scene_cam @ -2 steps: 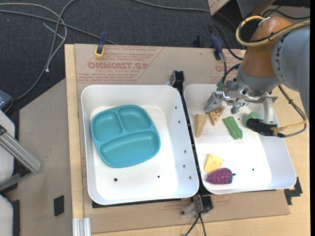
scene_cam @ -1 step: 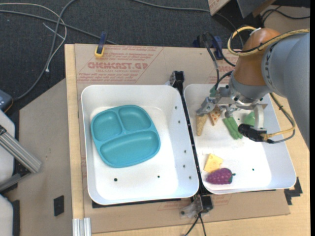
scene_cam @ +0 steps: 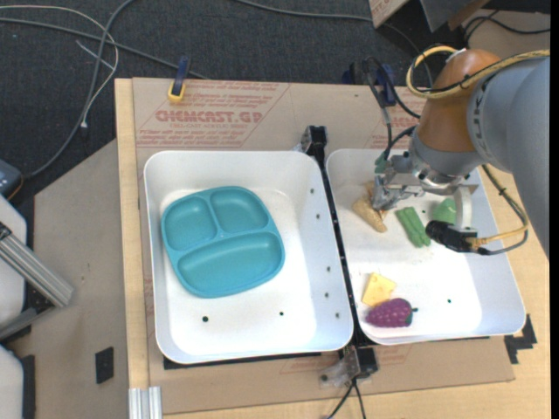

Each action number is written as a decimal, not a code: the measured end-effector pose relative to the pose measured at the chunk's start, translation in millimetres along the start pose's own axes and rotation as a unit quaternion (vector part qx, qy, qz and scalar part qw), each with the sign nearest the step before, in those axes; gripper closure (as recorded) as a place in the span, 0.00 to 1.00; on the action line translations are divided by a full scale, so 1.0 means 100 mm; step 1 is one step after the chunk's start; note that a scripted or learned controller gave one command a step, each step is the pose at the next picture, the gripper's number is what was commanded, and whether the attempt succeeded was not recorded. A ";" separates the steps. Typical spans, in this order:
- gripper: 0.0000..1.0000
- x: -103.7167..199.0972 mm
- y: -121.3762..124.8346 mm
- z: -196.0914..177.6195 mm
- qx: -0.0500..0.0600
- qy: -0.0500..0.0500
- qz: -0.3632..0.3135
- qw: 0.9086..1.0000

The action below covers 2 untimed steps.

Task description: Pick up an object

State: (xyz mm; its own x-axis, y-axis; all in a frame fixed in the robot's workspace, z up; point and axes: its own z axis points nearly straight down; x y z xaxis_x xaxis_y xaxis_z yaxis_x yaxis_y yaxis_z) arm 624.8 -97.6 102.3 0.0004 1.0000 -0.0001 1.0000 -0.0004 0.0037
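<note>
The right bin (scene_cam: 489,308) holds several toy foods. A tan bread-like piece (scene_cam: 369,216) lies near its left wall, with a green pickle (scene_cam: 413,226) just to the right of it. A second green piece (scene_cam: 444,209) sits beyond that, partly hidden by the wrist. A yellow cheese wedge (scene_cam: 377,288) and a purple grape bunch (scene_cam: 389,313) lie at the bin's front left. My gripper (scene_cam: 385,195) points down low in the bin, right at the upper end of the tan piece and just left of the pickle. I see nothing lifted.
The left bin (scene_cam: 166,317) carries a teal divided plate (scene_cam: 223,239). A black divider with a clamp (scene_cam: 314,138) runs between the bins. A black connector with a yellow cable (scene_cam: 450,236) hangs over the right bin. Cables trail on the floor at the back left.
</note>
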 end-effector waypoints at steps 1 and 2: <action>1.00 0.05 0.00 -0.64 -0.002 0.000 -0.001 1.000; 1.00 0.05 0.02 -1.19 -0.002 0.000 -0.001 1.000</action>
State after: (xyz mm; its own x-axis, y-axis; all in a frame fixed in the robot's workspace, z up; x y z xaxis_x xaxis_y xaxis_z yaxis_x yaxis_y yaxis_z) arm 626.8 -92.2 221.1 -0.0011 1.0000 -0.0009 1.0000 0.0011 0.0079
